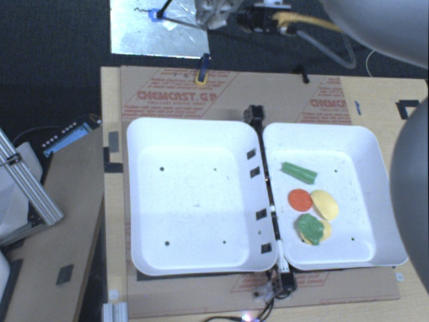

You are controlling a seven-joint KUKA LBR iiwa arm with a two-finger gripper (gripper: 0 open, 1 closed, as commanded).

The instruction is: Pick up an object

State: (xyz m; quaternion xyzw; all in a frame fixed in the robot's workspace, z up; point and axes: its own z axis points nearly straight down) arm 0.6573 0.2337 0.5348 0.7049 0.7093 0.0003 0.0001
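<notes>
In the right bin (pixel 377 180) lie several small objects close together. A long green piece (pixel 298 172) sits farthest back. Below it are a red-orange round piece (pixel 299 199) and a yellow piece (pixel 325 204) side by side. A green leafy piece (pixel 310 227) rests nearest the front, touching another yellow piece (pixel 325 231). My gripper (pixel 214 11) is at the top of the camera view, high above the bench and well behind both bins, with nothing visibly in it. The grey arm (pixel 375 12) spans the top right corner.
The left bin (pixel 137 180) stands beside the right one, joined at a black-clipped divider (pixel 263 180). Both rest on a brown board (pixel 181 92). A silver sheet (pixel 157 19) lies behind. Grey arm housing (pixel 412 180) looms at the right edge.
</notes>
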